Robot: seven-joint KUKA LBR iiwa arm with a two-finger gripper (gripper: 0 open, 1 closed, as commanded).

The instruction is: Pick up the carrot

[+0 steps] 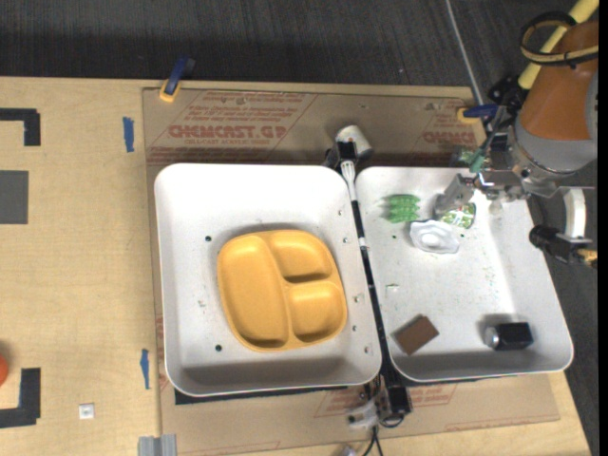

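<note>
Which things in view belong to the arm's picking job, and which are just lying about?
Job: gripper; right bin below it.
Lying about: yellow divided plate; left bin; brown block; black object; green toy.

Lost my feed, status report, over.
Gripper over right bin's far end, beside green toy and white piece. Brown block, black item at near edge.

Carrot: cannot tell which item in right bin [518, 288].
</note>
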